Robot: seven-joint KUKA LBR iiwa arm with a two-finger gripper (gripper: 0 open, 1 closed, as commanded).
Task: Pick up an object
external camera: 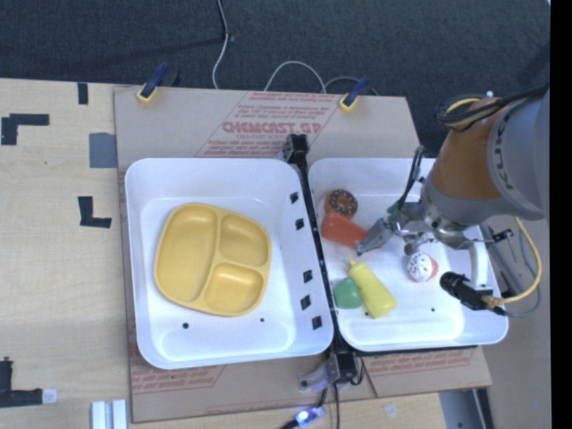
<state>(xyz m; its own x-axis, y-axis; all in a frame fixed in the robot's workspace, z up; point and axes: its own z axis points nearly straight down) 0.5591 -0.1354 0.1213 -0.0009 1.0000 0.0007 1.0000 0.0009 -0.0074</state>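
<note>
In the camera view, two shallow white bins are seen side by side on a cardboard sheet laid over the table. The left bin is occupied by a yellow divided plate with three compartments, lying flat near the bin's middle.

The right bin is shared by several small things. A brown ring-shaped doughnut toy is found near the bin's upper left, and just below it an orange carrot-like piece is laid, its tip directed to the right. Lower down, a yellow bottle-shaped toy is seen lying at a slant, with a green rounded piece touching its left side. A small white ball with red marks is placed further right, apart from the others.

The grey arm with its orange band is reached in from the right over the right bin. The gripper is held low, just to the right of the carrot-like piece and above the bottle toy. Its dark fingers are seen pointing left toward the carrot's tip, but whether they are apart or together cannot be told, and nothing is visibly clamped between them.

Two yellow-and-blue clamps are fixed at the cardboard's far edge.
</note>
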